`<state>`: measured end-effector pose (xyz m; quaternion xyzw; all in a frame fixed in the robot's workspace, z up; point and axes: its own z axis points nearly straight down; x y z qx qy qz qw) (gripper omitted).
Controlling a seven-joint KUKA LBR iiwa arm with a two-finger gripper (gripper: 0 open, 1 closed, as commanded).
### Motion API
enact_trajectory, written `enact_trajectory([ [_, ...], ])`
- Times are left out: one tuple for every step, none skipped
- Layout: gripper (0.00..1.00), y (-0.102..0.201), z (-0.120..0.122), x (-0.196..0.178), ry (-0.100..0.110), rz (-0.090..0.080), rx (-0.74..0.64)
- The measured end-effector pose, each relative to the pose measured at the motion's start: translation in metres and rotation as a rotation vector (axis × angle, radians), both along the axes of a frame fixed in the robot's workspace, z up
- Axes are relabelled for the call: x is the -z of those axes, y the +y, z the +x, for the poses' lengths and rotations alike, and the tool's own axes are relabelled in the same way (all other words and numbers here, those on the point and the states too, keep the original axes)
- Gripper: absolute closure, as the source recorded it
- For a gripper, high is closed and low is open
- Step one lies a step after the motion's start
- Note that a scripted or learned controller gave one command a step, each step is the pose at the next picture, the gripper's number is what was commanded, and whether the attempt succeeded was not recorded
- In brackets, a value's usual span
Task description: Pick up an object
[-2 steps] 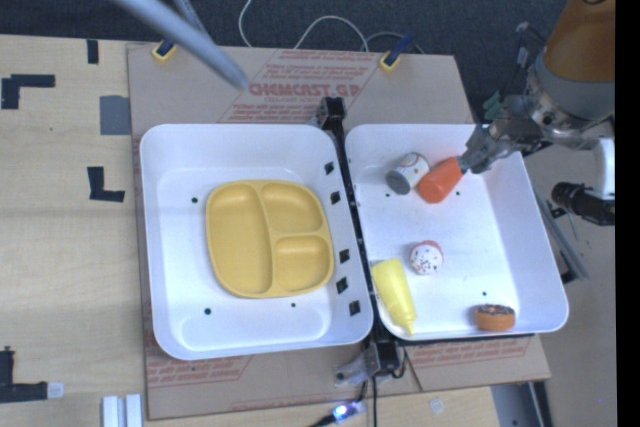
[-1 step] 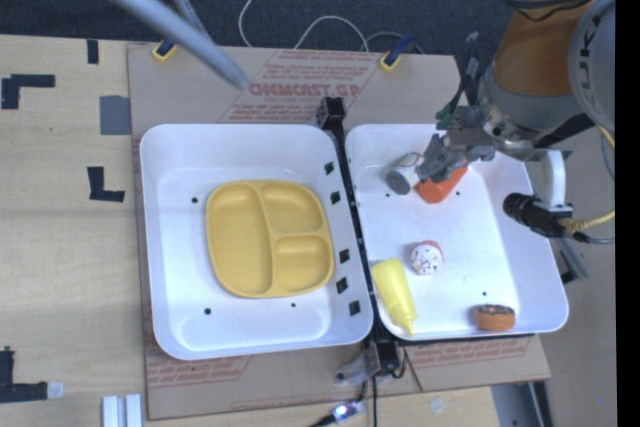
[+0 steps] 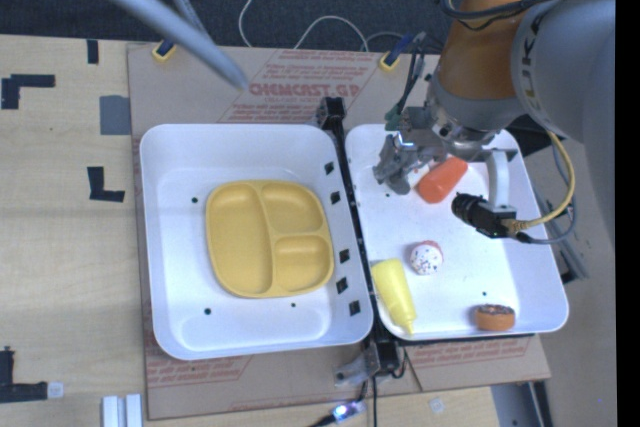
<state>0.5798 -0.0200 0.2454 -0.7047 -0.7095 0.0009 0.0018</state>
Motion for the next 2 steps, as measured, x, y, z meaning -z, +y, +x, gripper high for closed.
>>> enact_trajectory([
  [1.00,0.055,-0.006,0.000,-0.002,0.000,-0.001],
  [1.00,0.111,-0.008,0.002,-0.001,0.000,-0.001],
])
